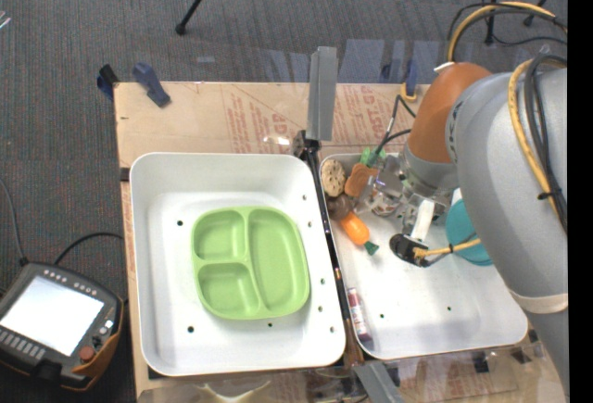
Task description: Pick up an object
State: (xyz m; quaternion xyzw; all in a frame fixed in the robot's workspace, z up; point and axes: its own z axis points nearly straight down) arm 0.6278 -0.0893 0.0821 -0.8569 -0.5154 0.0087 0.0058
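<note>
two white bins [157,207]; one green tray [250,262]; one carrot [356,229]; fingers' state unclear.

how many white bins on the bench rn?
2. The left bin holds a green divided plate. The right bin sits beside it, holding a toy carrot and other small items, with the arm covering part of it.

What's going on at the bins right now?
The grey KUKA arm reaches in over the right white bin, its wrist down among a cluster of small items at the far end, beside an orange toy carrot. Nothing is visibly held. The left white bin holds a green divided plate.
</note>
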